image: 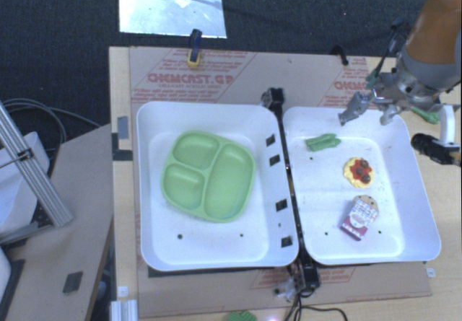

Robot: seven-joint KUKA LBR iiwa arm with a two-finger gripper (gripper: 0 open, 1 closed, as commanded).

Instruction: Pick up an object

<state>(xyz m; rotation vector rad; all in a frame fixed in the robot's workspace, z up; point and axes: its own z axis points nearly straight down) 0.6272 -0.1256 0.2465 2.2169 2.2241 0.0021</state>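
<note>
So from my feed, the gripper [369,107] is up over the far edge of the right bin [404,240]. I can see two fingers spread apart with nothing between them, one grey tip [351,110] pointing down-left and the other just beside it to the right. The arm's orange band [434,27] sits right above, coming in from the top right corner.

Closest thing to the fingers is a small green pea-pod-looking piece [322,142], lying flat in the bin a bit below and left of the tips, not touching them. Further toward me there's a yellow round thing with red blobs on it [359,172], and near that a small dark red packet with a pale top [359,217], tilted a bit. All three are apart from each other.

The left bin [155,240] has a light green divided plate [208,176] sitting in the middle of it, three compartments. The bins touch along a black hinge strip [283,175].
</note>
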